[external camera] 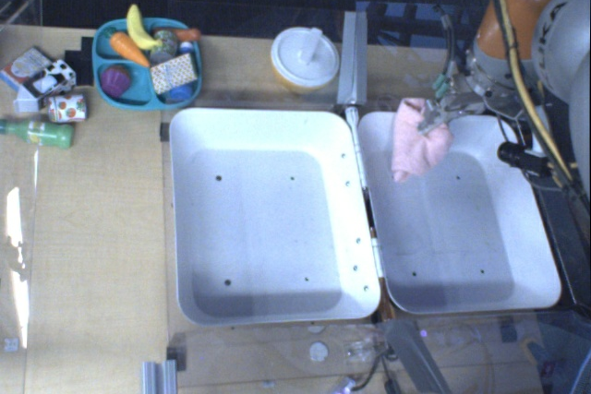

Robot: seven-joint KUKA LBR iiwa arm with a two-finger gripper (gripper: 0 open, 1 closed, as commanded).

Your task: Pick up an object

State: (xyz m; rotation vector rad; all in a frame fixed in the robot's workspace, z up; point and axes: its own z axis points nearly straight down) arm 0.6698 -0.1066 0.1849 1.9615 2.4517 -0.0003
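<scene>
Nearest you: left bin [268, 217], shallow white plastic, smooth, bare floor. Right bin [471, 235] same make, alongside. Farther back in right bin, pink cloth [411, 145]: soft, crumpled, hanging with long axis vertical, top corner pinched between fingers of hand [434, 117]. You see hand closed on cloth; cloth sits directly below and left of hand, over bin's far-left corner. Beyond, on desk [83, 226]: white lidded bowl [306, 58], blue tray [146, 65] of toy food.

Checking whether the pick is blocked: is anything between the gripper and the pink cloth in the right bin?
Nothing visible. The gripper is already at the top edge of the crumpled pink cloth, which hangs bunched below it at the back of the shallow white right bin. No other object lies near them.
</scene>
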